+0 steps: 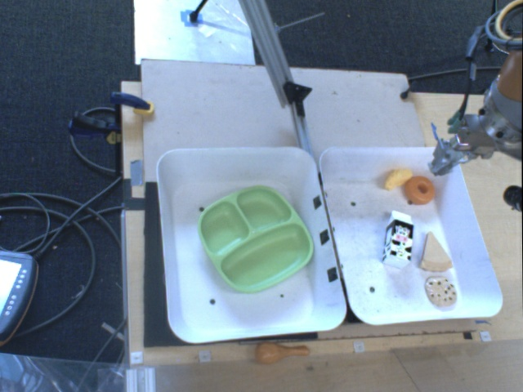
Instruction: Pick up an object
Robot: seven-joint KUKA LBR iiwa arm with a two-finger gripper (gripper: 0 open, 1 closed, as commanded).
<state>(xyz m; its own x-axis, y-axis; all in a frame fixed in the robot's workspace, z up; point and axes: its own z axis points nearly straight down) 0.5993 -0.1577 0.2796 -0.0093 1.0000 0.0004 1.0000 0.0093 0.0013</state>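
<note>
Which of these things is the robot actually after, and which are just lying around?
For the job, in the right bin near the gripper:
doughnut, yellow piece, cow carton, wedge, cookie.

Just lying about:
green tray in the left bin, clamp, cables, wooden piece.

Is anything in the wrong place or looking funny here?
Yes, one thing. A small orange-brown toy lies outside the bins, on the bench just below the left bin, while the other toys sit in the right bin. The green divided plate also sits at a slant. Nothing looks spilled or broken.
</note>
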